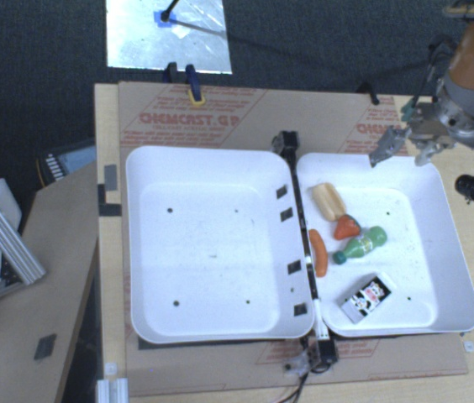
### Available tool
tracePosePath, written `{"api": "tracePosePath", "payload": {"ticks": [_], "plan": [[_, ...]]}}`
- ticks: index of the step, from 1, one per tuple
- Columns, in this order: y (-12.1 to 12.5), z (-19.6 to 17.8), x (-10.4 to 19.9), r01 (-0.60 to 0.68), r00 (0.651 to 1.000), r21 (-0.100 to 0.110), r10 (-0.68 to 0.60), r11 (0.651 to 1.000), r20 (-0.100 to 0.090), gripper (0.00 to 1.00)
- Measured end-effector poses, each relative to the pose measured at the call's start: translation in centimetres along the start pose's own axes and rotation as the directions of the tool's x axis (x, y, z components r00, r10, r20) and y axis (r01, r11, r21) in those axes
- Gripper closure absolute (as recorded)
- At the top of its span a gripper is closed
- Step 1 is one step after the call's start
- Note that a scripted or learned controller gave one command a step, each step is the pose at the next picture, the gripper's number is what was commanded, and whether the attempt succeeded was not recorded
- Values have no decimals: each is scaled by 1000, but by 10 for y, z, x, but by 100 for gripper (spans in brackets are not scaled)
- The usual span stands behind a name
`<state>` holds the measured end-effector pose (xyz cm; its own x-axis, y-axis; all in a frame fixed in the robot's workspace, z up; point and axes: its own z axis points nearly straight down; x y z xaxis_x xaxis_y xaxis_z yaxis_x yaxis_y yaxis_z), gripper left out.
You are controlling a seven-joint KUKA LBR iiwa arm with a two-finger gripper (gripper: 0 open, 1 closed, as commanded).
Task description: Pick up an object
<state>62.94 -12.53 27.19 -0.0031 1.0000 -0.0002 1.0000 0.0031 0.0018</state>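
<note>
White bins side by side on bench; right bin (pixel 439 225) holds all items. End effector (pixel 405 148) at its 12 o'clock rim, fingers spread, nothing between. Green bottle (pixel 360 244) mid-bin: likely light, rigid, slippery; grip across body. Carrot (pixel 318 253) at 9 o'clock.

Red print "CHEMCAST GP" readable on brown cardboard sheet (pixel 220 112) under white bins, upside down from camera. Same red print near sheet's right corner, too blurred. Nothing else legible.
</note>
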Motion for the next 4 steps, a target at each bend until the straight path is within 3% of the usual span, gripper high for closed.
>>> {"api": "tracePosePath", "payload": {"ticks": [1, 2, 3, 4], "plan": [[-47, 51, 9, -3, 1000, 7, 3, 1000, -2, 0], [-48, 89, 68, 6, 1000, 3, -6, 1000, -3, 0], [-60, 191, 35, -6, 1000, -1, 6, 1000, 5, 0], [-59, 176, 39, -2, 1000, -2, 2, 1000, 1, 100]]}}
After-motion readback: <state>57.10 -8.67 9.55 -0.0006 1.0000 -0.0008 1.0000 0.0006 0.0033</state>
